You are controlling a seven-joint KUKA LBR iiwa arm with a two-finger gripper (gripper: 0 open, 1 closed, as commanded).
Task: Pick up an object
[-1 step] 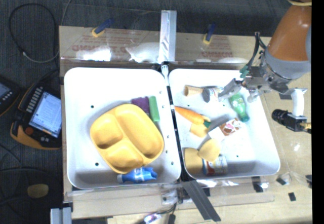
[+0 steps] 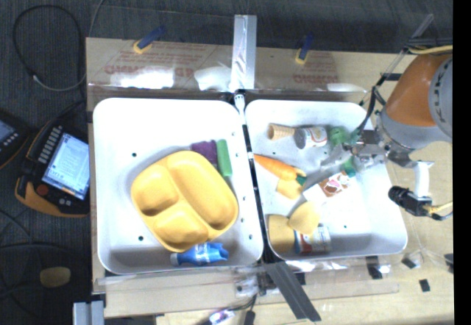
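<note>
The right bin [image 2: 383,224] holds a waffle cone [image 2: 280,131], a small grey can [image 2: 309,137], a carrot [image 2: 276,166], a yellow wedge [image 2: 288,187], a grey utensil [image 2: 320,176], a red-and-white packet [image 2: 337,185], a tan chunk [image 2: 283,228] and a labelled can [image 2: 313,241]. My gripper [image 2: 357,148] hangs low over this bin's right upper part, under the orange wrist band [image 2: 412,99]. A small green item [image 2: 337,137] lies right beside it on its left, and whether they touch is unclear.
The left bin [image 2: 118,140] carries a yellow divided plate [image 2: 184,198], a purple block [image 2: 206,149], a green stick [image 2: 224,158] and a blue bottle [image 2: 199,254]. A divider wall [image 2: 249,169] separates the bins. A handheld pendant [image 2: 62,165] lies off the bench at left.
</note>
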